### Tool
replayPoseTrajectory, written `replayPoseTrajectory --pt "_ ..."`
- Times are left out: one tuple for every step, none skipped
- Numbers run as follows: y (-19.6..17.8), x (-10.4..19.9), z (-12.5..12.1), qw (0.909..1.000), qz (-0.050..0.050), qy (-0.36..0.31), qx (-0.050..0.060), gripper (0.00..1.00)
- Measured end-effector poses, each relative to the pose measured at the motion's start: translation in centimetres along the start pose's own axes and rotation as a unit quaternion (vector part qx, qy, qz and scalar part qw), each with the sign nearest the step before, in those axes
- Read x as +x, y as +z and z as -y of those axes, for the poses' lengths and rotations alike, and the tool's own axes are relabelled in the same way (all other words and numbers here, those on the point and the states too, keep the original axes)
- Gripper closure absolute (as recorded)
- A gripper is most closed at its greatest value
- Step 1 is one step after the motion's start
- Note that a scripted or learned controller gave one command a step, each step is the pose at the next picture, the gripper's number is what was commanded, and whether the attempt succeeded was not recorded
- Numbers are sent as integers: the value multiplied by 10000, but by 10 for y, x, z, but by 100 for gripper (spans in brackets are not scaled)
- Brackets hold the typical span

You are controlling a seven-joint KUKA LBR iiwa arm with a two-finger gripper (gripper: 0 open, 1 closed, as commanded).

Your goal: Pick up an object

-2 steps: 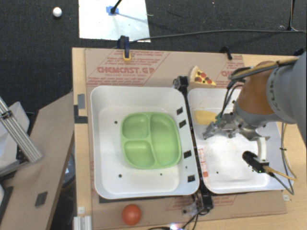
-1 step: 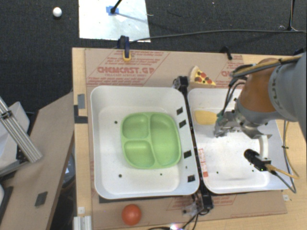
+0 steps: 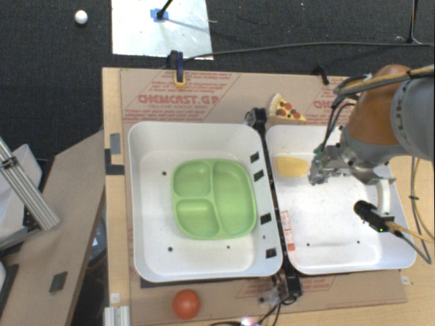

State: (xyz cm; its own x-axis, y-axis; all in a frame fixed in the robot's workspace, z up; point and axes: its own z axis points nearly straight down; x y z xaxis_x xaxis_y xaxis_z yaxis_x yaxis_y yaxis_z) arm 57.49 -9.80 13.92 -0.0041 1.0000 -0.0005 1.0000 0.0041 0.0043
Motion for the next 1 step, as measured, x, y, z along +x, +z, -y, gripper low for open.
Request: replayPoseTrajectory --pt "-45 3 3 10000 0 -3 -7 100"
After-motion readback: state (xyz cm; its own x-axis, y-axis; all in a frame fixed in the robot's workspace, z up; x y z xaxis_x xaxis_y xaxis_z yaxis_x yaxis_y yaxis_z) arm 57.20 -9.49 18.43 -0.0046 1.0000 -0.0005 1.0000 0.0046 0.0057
